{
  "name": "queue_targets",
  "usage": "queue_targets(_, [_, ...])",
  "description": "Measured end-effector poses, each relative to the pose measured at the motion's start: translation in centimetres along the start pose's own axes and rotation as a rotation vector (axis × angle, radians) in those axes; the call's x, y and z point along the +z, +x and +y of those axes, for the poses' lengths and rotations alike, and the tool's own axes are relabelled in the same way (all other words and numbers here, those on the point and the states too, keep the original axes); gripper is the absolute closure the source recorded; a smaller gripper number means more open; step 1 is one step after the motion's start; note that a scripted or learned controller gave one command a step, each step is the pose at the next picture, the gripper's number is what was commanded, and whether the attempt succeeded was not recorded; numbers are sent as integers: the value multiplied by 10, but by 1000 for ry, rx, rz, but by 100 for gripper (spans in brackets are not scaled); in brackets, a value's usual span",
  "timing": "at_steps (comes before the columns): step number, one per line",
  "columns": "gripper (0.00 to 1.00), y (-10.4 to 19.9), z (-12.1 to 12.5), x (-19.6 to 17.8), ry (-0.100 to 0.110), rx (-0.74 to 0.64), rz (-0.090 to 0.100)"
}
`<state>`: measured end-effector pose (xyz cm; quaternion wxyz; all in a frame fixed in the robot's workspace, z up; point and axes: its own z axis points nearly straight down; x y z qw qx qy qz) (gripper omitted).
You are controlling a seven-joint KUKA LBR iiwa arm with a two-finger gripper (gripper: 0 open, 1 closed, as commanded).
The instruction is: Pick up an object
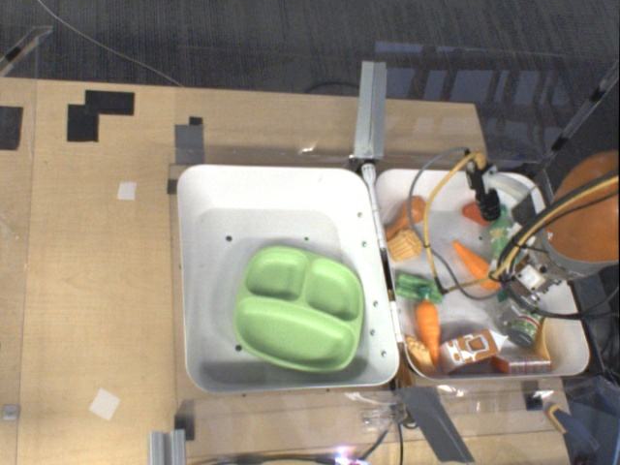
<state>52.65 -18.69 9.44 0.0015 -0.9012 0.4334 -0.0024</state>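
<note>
From my feed the arm [591,223] comes in over the right bin [572,356], its orange band filling the space above that bin's far right side. The gripper [518,284] hangs low inside the right bin, toward its right half, wrapped in black and yellow cables [441,177]; I cannot tell its state from here, the tip is too cluttered to read.

Everything loose sits in that right bin. An orange carrot [472,260] lies just left of the gripper, slanted. Another carrot [428,323] stands lower in the bin, with a green piece [417,287] touching its top end. A small brown carton [472,347] lies along the bin's near wall, just right of that lower carrot. A tan waffle-like item [405,245] rests against the bin's left wall. What may be a small can [523,329] sits right below the gripper.

Left of the right bin, the left bin [203,260] holds a green divided plate [300,308], lying flat toward its near side
</note>
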Motion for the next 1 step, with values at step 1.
queue_targets(1, [100, 12, -23, -167, 5, 146, 6])
